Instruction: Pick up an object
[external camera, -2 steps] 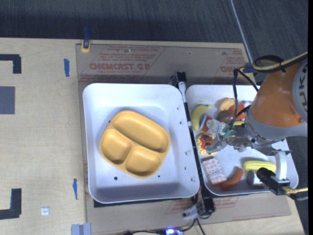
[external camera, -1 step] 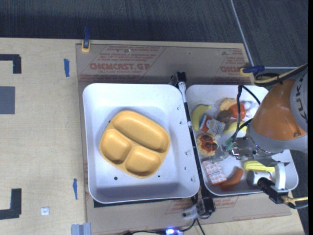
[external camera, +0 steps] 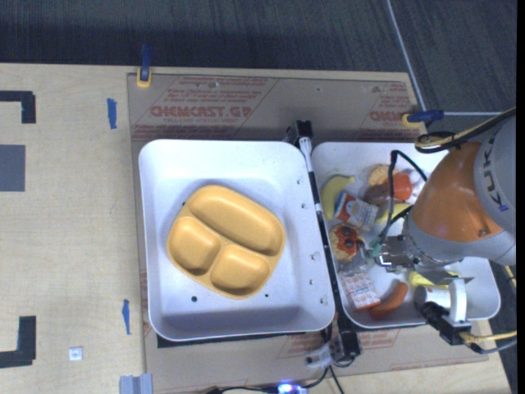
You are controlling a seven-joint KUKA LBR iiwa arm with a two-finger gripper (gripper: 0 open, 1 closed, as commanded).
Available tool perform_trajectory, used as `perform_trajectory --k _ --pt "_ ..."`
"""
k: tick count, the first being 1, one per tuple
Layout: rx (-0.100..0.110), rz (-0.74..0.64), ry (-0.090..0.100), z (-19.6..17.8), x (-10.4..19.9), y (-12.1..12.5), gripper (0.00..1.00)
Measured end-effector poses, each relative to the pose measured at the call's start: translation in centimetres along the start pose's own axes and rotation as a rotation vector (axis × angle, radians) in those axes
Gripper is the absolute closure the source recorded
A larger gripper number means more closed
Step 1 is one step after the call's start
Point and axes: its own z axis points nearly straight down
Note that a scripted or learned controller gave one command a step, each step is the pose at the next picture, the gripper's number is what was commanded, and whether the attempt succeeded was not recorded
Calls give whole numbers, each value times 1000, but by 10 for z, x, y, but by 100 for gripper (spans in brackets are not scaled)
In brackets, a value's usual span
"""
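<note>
**Reaching into the crowded bin, with nothing in my grasp to report**

I hang over the right bin, my grey wrist and orange band covering its three o'clock side — I come in from that side, so my own arm hides much of what I work above. My gripper sits low near the bin's middle, among the clutter; whether it is spread or closed I cannot tell, since the wrist blocks the view and the parts are too small to read. Nothing shows plainly between them, so I claim no hold.

The things worth picking lie packed together at the bin's nine o'clock side: a yellow, banana-like piece toward eleven o'clock, a small printed packet just beside it, an orange-red piece toward twelve o'clock, a flat red-and-white packet toward seven o'clock, and a reddish sausage-shaped toy at six o'clock, just beside that packet. They touch and overlap — a loose heap, which I judge makes a clean pinch on one item harder.

The left bin holds a single yellow divided tray, resting at its centre with its three hollows facing up, well apart from me. I judge it too broad for my grip, which is likely why I work the small goods instead.

My guess is that the step in hand is settling on one piece in the heap.
</note>
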Motion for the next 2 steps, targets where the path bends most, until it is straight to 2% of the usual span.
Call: perform_trajectory --k 1,2 --pt "-10 0 -2 -12 0 3 100" --pt "1 1 -7 -96 65 -1 100"
